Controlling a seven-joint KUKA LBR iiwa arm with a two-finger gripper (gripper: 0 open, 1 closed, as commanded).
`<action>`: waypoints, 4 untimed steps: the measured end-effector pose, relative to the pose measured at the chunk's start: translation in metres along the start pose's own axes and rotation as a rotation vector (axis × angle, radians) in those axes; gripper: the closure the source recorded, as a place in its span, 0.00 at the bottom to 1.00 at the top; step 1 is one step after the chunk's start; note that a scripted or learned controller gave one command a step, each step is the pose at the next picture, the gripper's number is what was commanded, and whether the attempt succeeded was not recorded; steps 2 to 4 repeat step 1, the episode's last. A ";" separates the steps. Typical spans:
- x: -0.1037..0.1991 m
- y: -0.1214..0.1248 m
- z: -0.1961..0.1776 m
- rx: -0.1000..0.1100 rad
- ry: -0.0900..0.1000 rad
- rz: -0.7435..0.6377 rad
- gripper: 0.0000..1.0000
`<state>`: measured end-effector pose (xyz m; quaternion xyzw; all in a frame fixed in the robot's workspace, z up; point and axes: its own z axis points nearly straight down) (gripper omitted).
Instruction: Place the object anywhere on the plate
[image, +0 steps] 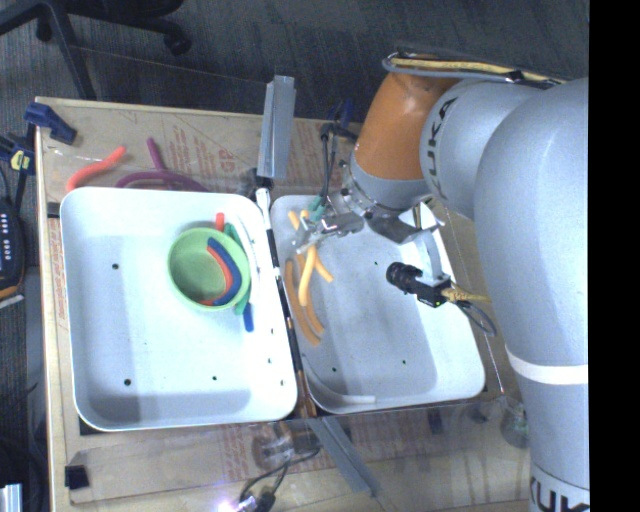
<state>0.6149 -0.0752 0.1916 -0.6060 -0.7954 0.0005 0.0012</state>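
Camera view: gripper (318, 226) low in right bin's (440, 370) upper-left corner, finger state unclear. Orange strips (308, 290) lie just below it. Green plate (207, 268) sits in left bin (120, 380), centre-left.

Orange-handled pliers (95, 168) and a purple cable (160, 178) lie behind the left bin (100, 330).

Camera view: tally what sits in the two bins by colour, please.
Green round plastic plate, left bin: 1
Orange, red and blue curved strips on that plate: 3
Yellow-orange curved strips, right bin: 2 discernible; more may be hidden under the gripper
Total: 6
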 end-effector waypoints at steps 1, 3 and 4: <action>0.000 0.000 0.000 0.000 0.000 0.000 0.00; 0.000 0.000 0.000 0.000 0.000 0.000 0.00; 0.000 0.000 0.000 0.000 0.000 0.000 0.00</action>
